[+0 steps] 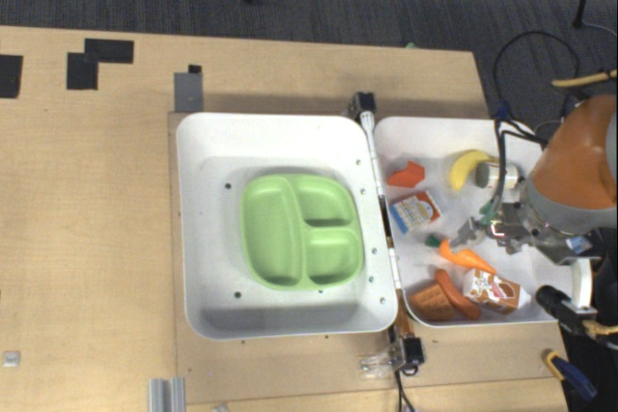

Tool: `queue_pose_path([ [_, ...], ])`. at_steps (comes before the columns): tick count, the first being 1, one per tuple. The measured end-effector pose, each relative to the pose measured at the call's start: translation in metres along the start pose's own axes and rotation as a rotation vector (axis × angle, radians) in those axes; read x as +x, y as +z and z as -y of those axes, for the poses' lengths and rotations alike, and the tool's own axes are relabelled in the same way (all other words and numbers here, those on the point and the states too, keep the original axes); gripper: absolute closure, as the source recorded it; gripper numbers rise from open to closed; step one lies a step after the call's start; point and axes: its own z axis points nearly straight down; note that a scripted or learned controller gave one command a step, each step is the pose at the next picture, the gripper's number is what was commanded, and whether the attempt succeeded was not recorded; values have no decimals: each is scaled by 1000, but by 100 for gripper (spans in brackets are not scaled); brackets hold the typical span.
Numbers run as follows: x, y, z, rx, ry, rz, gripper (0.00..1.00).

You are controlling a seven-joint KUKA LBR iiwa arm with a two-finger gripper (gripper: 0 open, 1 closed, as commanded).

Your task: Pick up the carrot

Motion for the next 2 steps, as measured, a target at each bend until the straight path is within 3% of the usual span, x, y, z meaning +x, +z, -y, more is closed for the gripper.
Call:
queue_pose_path([
  [1,30,40,0,-6,-135,2,0],
  [2,31,29,-3,-12,-137,1,100],
])
